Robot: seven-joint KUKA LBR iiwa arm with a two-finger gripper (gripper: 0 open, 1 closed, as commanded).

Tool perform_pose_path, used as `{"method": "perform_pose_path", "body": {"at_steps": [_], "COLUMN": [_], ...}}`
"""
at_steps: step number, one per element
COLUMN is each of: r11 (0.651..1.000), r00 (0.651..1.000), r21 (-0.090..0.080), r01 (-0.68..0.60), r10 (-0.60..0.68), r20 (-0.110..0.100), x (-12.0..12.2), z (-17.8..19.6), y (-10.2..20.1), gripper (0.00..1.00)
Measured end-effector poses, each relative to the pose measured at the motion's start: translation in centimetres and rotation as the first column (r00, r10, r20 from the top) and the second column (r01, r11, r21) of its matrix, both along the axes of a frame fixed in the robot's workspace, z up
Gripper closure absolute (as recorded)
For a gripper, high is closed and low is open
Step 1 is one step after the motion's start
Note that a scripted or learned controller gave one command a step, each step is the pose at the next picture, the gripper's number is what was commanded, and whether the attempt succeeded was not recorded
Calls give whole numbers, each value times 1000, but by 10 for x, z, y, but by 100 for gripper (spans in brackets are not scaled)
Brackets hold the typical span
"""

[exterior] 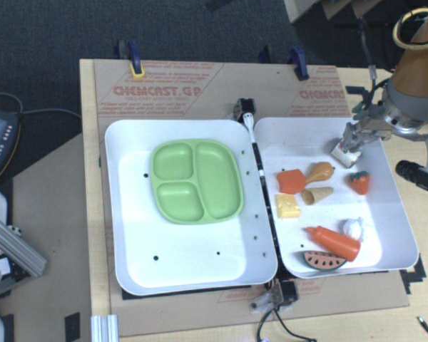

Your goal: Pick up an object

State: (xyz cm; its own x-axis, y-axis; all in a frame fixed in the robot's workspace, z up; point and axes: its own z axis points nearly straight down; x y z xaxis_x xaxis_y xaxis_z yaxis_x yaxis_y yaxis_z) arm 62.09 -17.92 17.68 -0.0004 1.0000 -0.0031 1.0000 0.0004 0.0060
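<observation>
Arm reaching from right, gripper (344, 152) lowered

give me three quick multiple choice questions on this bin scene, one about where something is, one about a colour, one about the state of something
1. Where is the green divided plate?
A. in the left bin
B. in the right bin
C. on the bare bench

2. What colour is the watermelon slice's flesh?
A. blue
B. red
C. white

3. Where is the hand?
A. over the left bin
B. above the upper part of the right bin
C. pressed on the green divided plate

Answers:
1. A: the plate lies inside the left bin, left of the divider.
2. B: the slice at the near edge of the right bin shows red flesh with dark seeds.
3. B: the hand sits over the right bin's upper area, above the toy chicken drumstick and strawberry.
</observation>
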Motion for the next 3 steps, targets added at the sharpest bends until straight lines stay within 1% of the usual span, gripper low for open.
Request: {"method": "perform_pose_path", "body": {"at_steps": [1, 2, 3], "r11": [1000, 1000, 1000], "r00": [1000, 1000, 1000], "r21": [0, 6, 5], "r01": [-1, -2, -3], "r10": [1, 2, 3], "r20": [1, -11, -9], "x": [1, -38, -70], "z": [51, 41, 53], "y": [0, 38, 78], "gripper": [100, 100, 100]}}
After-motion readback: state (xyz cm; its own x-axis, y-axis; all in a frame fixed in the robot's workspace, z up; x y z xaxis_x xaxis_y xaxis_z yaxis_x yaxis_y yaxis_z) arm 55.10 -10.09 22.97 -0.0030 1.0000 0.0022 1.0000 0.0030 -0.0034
